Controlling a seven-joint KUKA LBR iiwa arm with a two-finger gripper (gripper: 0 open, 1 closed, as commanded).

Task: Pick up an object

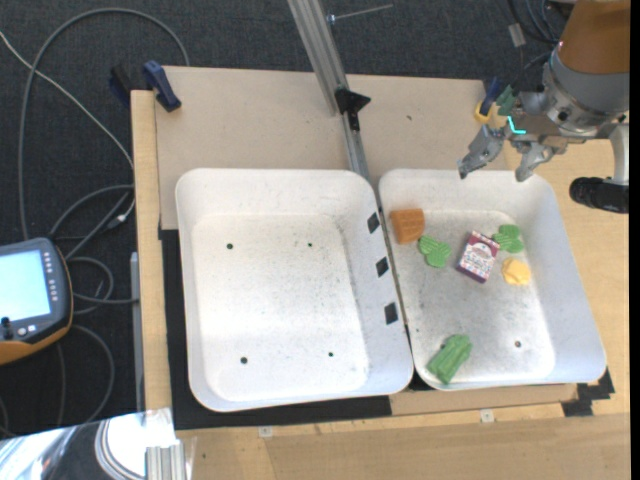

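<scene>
Two white bins sit side by side on the bench; the right bin [570, 298] holds the objects. Above its far rim the gripper [497, 164] hangs, fingers apart and empty. Nearest below it lies the box [478, 256], long axis slightly tilted.

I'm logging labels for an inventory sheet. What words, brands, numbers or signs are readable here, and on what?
None can be read.
Small box in the right bin: printed purple and white front, too small and blurred to read.
Handheld pendant screen at the left edge: lit, washed out, no legible text.
</scene>
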